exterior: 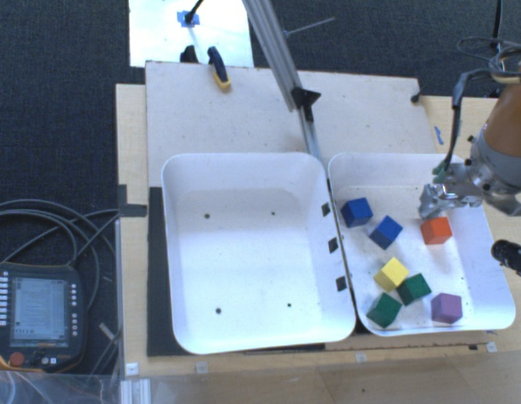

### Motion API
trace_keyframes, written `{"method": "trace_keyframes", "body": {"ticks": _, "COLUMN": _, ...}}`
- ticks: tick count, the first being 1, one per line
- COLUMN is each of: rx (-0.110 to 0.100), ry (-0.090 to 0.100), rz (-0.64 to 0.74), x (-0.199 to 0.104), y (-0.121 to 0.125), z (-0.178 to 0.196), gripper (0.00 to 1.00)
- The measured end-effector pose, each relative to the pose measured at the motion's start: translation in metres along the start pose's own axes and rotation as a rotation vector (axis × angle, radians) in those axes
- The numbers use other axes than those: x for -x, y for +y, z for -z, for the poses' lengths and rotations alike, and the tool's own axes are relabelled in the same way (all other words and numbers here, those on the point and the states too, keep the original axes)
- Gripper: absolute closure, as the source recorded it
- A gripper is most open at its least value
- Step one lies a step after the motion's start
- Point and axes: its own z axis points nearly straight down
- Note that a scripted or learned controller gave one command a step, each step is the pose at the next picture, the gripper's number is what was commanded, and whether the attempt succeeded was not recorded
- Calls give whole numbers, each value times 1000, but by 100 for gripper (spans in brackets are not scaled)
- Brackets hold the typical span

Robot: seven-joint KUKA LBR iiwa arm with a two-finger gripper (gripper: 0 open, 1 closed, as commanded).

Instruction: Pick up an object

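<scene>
orange cube sits just below the claw on the right bin floor, likely the target since the claw hangs right over it. whether the claw is wide or narrow i cannot tell. small matte blocks lie further below-left: two blue cubes, yellow cube, two green cubes, purple cube.

Two bins: white plastic, smooth, faint sheen. Blocks in right bin, matt painted look: two blue, orange, yellow, two green, purple. Gripper above orange block: bare silvery metal, shiny. Surface behind bins: pale board, matt, speckled. Floor covering left of surface: dark, rough, carpet-like weave. Slanted rail behind bins: ribbed grey metal.
</scene>
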Motion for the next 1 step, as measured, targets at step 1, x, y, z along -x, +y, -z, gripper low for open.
{"method": "trace_keyframes", "body": {"ticks": 1, "rx": -3, "ry": 3, "rz": 7, "x": -59, "y": 4, "z": -6, "gripper": 100}}
